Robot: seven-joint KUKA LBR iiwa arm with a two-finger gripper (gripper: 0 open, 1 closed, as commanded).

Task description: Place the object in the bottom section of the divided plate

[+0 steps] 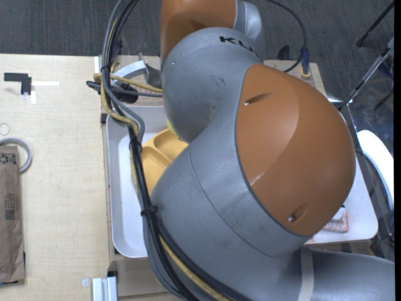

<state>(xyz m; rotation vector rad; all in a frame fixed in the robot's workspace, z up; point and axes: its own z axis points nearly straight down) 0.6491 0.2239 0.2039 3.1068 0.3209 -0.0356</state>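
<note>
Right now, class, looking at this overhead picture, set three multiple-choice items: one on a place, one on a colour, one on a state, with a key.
1. Where does the yellow plate lie?
A. In the white bin
B. On the wooden bench
C. On the dark floor

2. What colour is the arm's big rounded cap?
A. Blue
B. Orange
C. Green

3. How much of the plate is visible?
A. All of it
B. A part, the arm covering the rest
C. Two stacked whole

Key: 1 A, white walls surround it; 2 B, orange on grey; 3 B, the arm overlaps it.

Most of divided plate [160, 152] and bin [122, 231] behind arm [250, 155].
</note>
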